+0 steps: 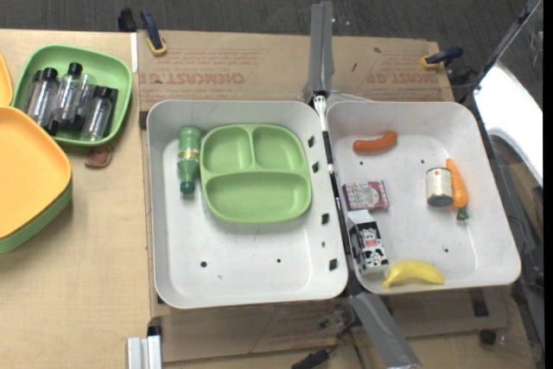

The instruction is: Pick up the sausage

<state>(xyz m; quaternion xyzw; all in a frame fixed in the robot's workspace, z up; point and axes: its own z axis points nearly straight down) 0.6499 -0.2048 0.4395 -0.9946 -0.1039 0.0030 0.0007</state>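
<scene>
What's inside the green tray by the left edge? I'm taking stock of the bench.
The tray holds several clear bottles with black caps, lying side by side. They cover its floor, so anything beneath is hidden.

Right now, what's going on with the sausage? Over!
Sausage lying loose at the back of the right bin, not picked up. Nothing on top of it. Nearest neighbour, small pink box, sits apart.

The stack of orange plates point(30, 177) is cut off by the left edge. The labels on the small box point(365, 196) and the carton point(369, 244) are too small to read. The can point(440, 186) hides part of the carrot point(458, 186). The bottles point(69, 104) in the green tray point(117, 73) overlap, so their count is unclear.
</scene>
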